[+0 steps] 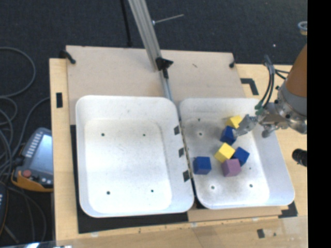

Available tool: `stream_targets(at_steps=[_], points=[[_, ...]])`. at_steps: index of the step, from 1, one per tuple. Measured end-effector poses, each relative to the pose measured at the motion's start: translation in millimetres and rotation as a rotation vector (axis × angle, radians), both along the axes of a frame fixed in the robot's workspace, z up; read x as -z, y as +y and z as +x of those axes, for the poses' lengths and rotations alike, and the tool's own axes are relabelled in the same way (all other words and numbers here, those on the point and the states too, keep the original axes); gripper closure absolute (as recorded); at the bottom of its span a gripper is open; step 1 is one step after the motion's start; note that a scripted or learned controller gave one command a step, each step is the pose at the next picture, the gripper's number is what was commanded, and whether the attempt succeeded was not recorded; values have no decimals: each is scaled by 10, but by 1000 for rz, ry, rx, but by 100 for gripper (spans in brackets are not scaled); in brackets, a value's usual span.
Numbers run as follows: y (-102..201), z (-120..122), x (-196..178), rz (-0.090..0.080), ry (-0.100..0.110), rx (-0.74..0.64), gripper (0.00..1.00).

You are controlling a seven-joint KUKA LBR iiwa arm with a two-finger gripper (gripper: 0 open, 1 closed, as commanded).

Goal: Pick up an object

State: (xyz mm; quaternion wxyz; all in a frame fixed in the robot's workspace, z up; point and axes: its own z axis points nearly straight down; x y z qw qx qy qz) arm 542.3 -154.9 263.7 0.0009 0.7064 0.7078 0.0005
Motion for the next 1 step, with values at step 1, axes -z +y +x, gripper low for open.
stream_targets(at_steps=[1], points=[[-143,205,1400,-9,-9,3,0]])
